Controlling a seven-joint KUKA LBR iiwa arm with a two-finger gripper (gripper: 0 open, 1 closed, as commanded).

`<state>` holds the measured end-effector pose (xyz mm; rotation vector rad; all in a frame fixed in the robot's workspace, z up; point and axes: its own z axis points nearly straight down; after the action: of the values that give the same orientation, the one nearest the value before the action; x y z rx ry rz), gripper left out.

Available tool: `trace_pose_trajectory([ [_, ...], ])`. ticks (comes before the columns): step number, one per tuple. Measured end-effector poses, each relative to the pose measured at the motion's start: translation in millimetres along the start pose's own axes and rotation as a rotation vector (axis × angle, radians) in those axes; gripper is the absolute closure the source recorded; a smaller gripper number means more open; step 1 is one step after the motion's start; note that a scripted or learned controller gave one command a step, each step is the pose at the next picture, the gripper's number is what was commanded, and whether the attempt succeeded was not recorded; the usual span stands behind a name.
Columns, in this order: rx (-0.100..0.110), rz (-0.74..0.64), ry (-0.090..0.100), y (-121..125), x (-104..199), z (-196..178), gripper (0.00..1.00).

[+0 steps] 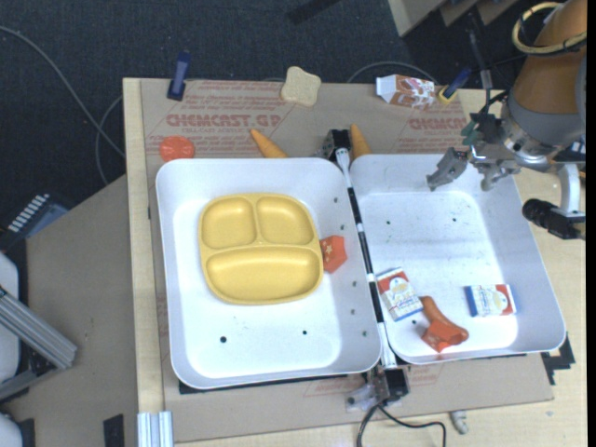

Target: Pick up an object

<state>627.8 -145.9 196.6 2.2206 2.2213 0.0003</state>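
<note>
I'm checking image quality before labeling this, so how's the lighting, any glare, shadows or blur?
Camera view: even, soft light; the white bins look bright but keep detail, with mild sheen on the yellow tray. Shadows are faint, just under the gripper. Focus is slightly soft overall; the small cartons' print is unreadable. The dark floor at top is underexposed.

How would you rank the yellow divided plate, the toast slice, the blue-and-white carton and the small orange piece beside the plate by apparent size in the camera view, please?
1. Yellow divided plate, largest.
2. Blue-and-white carton and toast slice: too alike to rank.
3. Small orange piece, smallest.
</note>
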Motion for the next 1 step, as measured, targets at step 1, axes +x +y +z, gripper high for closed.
trace_pose_trajectory([
  [1, 0.001, 0.001, 0.0, -93.4, -1.3, -3.9, 0.0],
])
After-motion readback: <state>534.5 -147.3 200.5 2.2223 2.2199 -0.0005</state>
